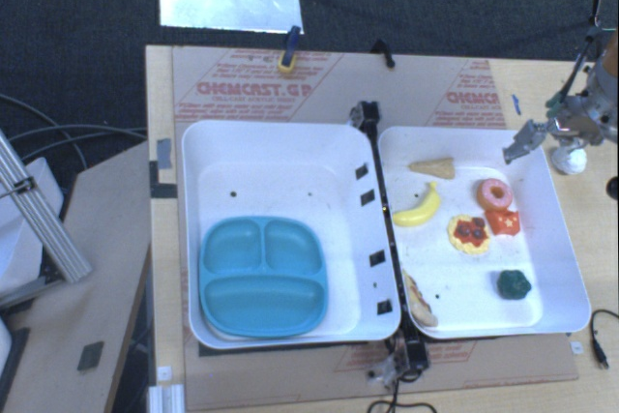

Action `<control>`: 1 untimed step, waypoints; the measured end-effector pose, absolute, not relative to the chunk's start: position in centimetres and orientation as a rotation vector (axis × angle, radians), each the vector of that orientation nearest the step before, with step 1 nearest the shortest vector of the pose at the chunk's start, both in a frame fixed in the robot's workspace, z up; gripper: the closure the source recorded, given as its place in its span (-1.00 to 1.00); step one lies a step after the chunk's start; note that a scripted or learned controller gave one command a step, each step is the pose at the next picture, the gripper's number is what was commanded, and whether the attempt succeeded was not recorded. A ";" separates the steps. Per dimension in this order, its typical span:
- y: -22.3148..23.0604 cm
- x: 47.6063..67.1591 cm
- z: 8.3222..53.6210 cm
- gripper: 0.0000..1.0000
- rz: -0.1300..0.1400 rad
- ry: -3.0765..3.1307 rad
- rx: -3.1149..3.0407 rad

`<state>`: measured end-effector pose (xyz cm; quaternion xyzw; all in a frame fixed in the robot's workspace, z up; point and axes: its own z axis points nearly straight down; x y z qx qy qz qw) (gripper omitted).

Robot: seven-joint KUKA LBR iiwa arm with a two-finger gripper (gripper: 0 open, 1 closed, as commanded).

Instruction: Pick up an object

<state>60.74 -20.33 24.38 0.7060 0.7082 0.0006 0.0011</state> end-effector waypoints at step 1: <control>-20.6 61.3 7.7 -1.00 -0.003 2.225 2.220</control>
